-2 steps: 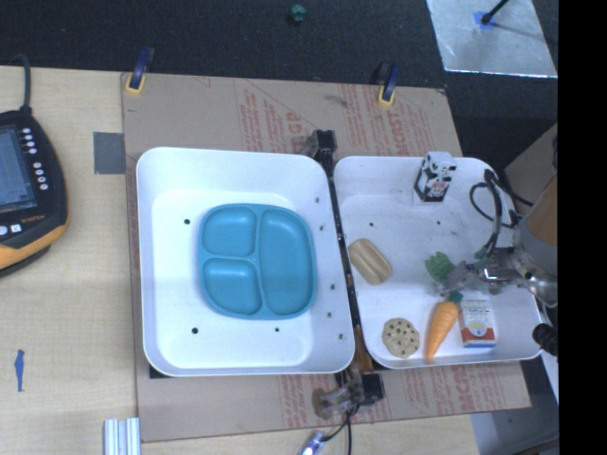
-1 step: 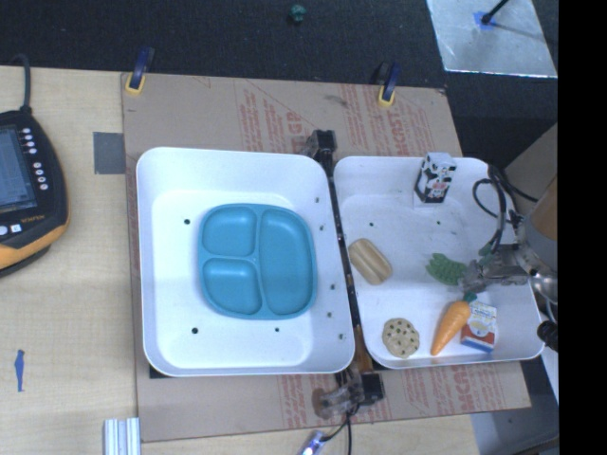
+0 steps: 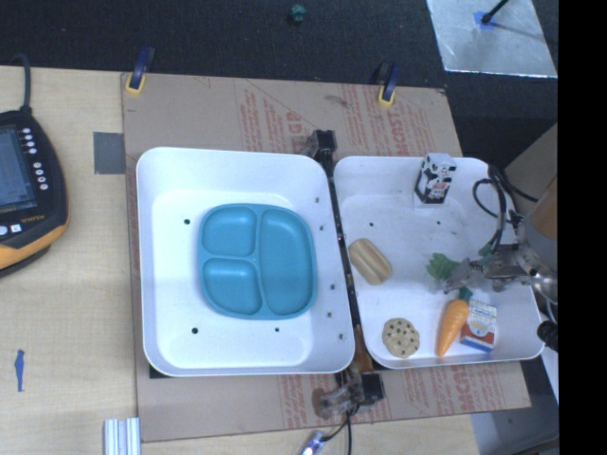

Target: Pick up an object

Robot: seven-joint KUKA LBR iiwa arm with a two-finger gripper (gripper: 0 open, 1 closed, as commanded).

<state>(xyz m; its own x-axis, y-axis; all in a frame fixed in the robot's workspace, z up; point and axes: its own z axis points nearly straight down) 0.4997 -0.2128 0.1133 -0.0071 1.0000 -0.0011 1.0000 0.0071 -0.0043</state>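
The right bin [image 3: 398, 190] holds several small items. A tan bread roll [image 3: 369, 260] lies at its left side and a chocolate-chip cookie [image 3: 401, 336] near its front. An orange carrot [image 3: 452, 323] lies beside a small colourful carton [image 3: 481, 327] at the front right. A black-and-white carton [image 3: 435, 178] stands at the back. A green leafy piece [image 3: 440, 266] lies right of centre. My gripper [image 3: 474, 275] reaches in low from the right edge, its tip right against the green piece and just above the carrot's top.
The left bin [image 3: 166, 254] holds a blue divided plate [image 3: 257, 260]. A black and orange pendant [image 3: 24, 192] lies on the bench at far left. Black cables [image 3: 493, 197] loop at the right bin's back right corner. Clamps [image 3: 384, 83] hold the cardboard underlay.
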